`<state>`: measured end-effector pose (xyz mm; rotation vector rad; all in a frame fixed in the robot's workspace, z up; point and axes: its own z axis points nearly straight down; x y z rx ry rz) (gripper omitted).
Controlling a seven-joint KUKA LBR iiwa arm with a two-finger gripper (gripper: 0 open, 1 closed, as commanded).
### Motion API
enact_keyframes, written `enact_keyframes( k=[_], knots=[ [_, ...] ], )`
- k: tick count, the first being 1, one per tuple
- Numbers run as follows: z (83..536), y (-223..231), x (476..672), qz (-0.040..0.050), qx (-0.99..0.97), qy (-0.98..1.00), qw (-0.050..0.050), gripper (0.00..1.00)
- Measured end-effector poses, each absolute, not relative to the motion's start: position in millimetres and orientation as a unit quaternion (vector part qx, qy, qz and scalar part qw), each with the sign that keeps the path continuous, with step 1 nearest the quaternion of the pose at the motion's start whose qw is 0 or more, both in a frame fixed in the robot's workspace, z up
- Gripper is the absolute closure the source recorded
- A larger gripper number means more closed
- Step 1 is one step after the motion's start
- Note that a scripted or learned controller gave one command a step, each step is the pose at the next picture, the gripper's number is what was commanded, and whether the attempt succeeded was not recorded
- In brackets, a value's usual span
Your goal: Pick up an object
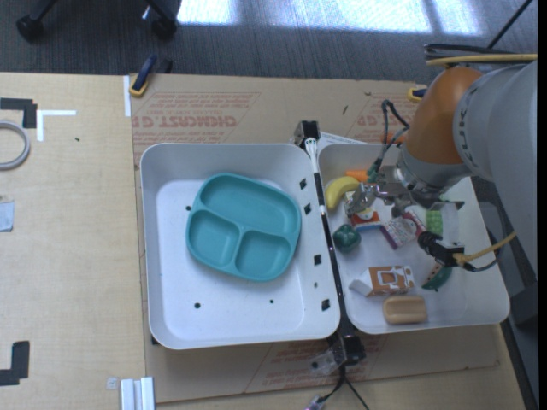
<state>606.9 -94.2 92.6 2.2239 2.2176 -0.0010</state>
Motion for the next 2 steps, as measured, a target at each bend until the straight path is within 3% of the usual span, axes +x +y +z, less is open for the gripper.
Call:
enact_keyframes(
  k=[1,2],
  knots=[
    [102,-95,606.8,-0.0008,0.708,0.706,0.000,1.00],
    [203,-65,655.9,-0.0005,0.706,0.708,0.000,1.00]
  ],
)
